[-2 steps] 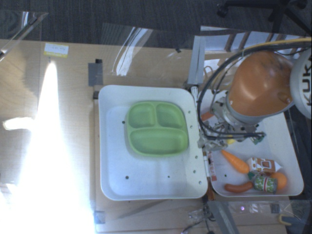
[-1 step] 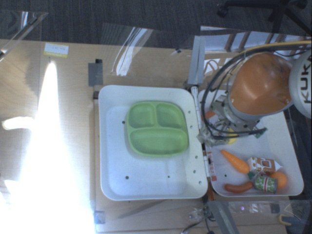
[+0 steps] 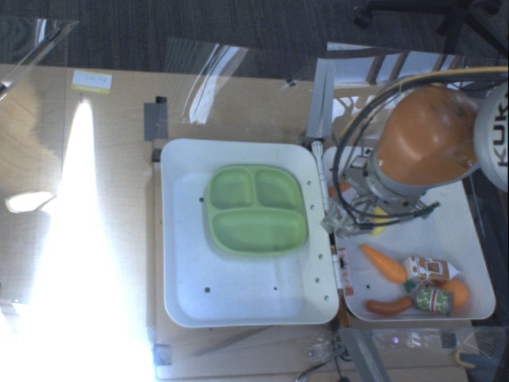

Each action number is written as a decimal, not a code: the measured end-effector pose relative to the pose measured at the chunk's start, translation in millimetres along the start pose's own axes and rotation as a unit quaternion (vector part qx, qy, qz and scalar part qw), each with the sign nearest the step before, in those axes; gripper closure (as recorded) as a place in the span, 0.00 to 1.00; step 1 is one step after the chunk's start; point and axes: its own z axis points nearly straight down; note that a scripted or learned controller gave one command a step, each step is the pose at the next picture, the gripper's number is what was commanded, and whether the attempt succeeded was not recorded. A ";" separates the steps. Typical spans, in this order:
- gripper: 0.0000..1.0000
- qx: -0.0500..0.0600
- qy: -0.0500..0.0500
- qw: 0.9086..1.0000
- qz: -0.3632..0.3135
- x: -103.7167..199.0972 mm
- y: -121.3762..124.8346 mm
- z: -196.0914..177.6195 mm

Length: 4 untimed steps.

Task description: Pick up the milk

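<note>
The milk point(image 3: 429, 269) is a small white carton with a brown label, lying on its side at the front of the right bin point(image 3: 477, 237). The arm's orange band point(image 3: 421, 138) hangs over the back half of that bin. My gripper point(image 3: 367, 212) points down beneath it, mostly covered by the wrist and black cables. It stands up and to the left of the milk, well apart from it. Nothing of the milk is covered.
An orange carrot point(image 3: 383, 263) lies just left of the milk. In front of the milk lie a green and red can point(image 3: 433, 299), a sausage point(image 3: 388, 305) and an orange piece point(image 3: 460, 293). The left bin point(image 3: 183, 293) holds a green divided plate point(image 3: 256, 211).
</note>
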 end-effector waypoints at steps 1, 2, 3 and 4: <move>1.00 -0.013 0.019 0.997 -0.076 -67.5 53.7 -32.0; 1.00 -0.016 0.017 0.962 -0.273 -3.7 6.9 -58.5; 1.00 -0.022 0.011 0.825 -0.565 60.6 -7.0 -72.2; 1.00 -0.024 0.010 0.794 -0.607 122.4 -48.1 -40.8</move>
